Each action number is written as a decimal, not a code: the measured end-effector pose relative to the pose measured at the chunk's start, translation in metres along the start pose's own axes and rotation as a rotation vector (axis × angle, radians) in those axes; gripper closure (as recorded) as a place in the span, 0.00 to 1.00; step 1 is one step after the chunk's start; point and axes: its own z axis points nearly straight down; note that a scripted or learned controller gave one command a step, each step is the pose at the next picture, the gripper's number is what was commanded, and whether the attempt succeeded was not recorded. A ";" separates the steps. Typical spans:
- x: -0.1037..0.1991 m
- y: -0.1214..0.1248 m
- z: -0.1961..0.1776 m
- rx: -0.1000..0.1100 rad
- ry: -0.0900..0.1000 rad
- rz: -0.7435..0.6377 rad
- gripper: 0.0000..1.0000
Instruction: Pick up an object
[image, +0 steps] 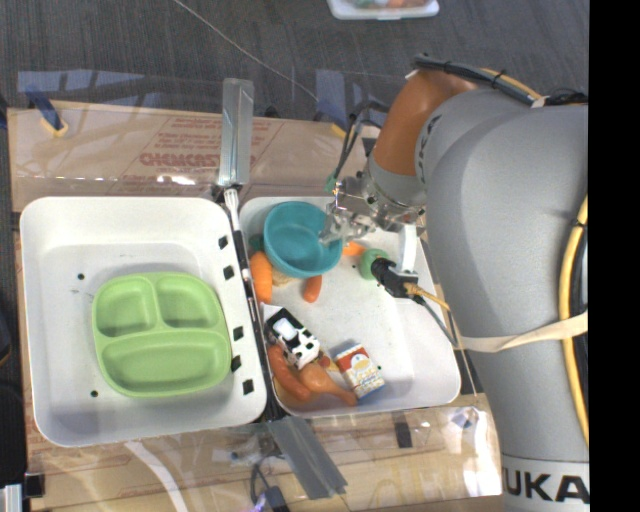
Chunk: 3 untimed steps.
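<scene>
1. Arm. The grey arm (500, 220) enters from the right of the camera view, its orange band (410, 120) above the far edge of the right bin (405, 345). The jaws are down over the bin's far end, at the right-hand rim of the teal bowl (295, 240). Whether they are released, clenched or grasping that rim cannot be told from this angle.

2. Right bin.
- The teal bowl sits upright in the far left corner, close to the wall shared with the left bin.
- A carrot (261, 277) lies against that wall, just in front of the bowl.
- A smaller orange piece (313, 289) lies just beside the bowl's near edge.
- A black-and-white cow figure (296, 341) lies toward the near left.
- A longer orange vegetable (312, 381) lies in front of the cow figure, along the near wall.
- A small printed carton (360, 371) lies to its right.

3. Left bin (40, 300). It holds a green divided plate (160, 335), lying flat near its centre.

4. Table (120, 140). Both bins rest side by side on it, touching along their inner walls.
</scene>
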 end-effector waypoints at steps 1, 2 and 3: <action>0.044 -0.008 -0.064 -0.002 0.004 0.486 1.00; -0.016 -0.004 -0.056 0.000 0.003 0.717 1.00; -0.024 -0.032 0.038 0.000 0.003 1.123 1.00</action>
